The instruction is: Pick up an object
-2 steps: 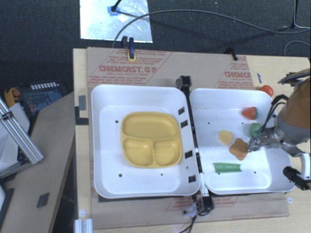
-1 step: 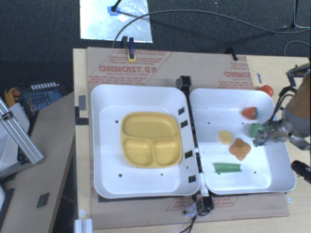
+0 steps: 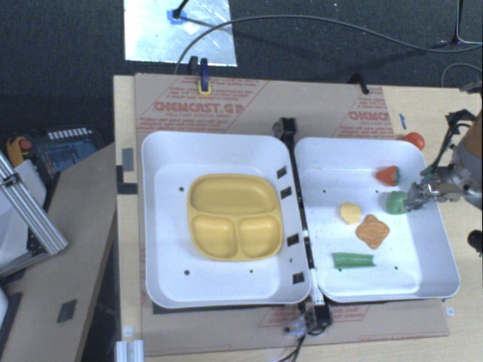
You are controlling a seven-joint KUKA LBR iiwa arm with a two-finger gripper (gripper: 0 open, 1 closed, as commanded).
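Observation:
The right bin [image 3: 430,277] holds several small toy foods: a red-orange piece [image 3: 387,175], a round green piece [image 3: 395,201], a pale yellow round piece [image 3: 350,213], an orange ridged piece [image 3: 372,231] and a long green piece [image 3: 353,259]. My gripper [image 3: 417,195] reaches in over the bin's right rim. It sits low, right beside the round green piece on that piece's right. Whether it touches the piece is not visible.
The left bin [image 3: 162,202] holds a yellow divided plate [image 3: 235,216]. A black hinge strip [image 3: 296,202] runs between the bins. A small red round thing [image 3: 413,139] lies just beyond the right bin's far corner. The arm [image 3: 464,179] stands at the right edge.

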